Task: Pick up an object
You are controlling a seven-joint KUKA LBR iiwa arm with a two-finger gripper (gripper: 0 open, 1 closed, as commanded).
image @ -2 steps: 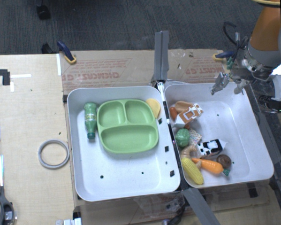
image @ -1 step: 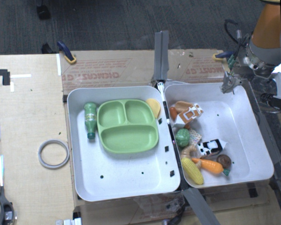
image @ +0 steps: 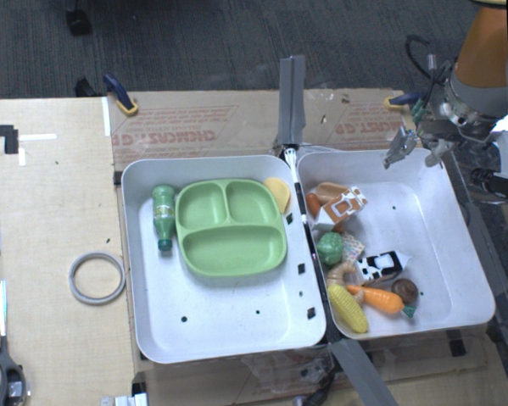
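My hand [image: 414, 147] hung open and empty over the top edge of the right bin [image: 444, 256], and the toy carrot [image: 382, 299] lay at the bottom, light, hard, smooth, best pinched across its fat middle.

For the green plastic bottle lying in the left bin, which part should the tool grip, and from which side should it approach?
Grip the green plastic bottle across its body, near the middle, coming straight down from above. It lies flat with its long axis toward the bin's far wall, beside the green divided plate, so the fingers should probably close across its narrow width; the gap on the plate side looks tight.
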